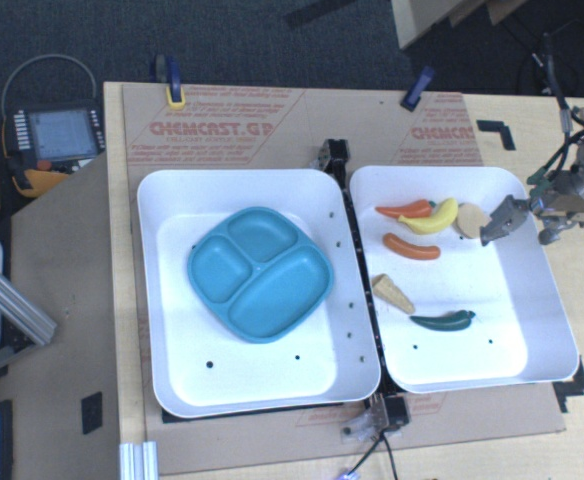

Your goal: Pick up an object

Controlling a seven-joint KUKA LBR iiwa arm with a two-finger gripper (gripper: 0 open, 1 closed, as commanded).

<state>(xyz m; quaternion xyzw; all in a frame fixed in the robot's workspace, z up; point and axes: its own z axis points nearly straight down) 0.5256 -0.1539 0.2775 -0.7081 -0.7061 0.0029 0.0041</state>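
Jaws (pixel 524 226) spread apart beside a small round tan piece (pixel 469 219) touching a yellow banana (pixel 431 219).

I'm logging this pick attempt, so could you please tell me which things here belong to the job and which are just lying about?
Job in hand:
- pincer, at the right bin
- cream round piece
- yellow banana
- orange carrot
- orange sausage
- tan wedge
- dark green pepper

Lying about:
- blue divided plate in the left bin
- handheld control pendant
- yellow clamp
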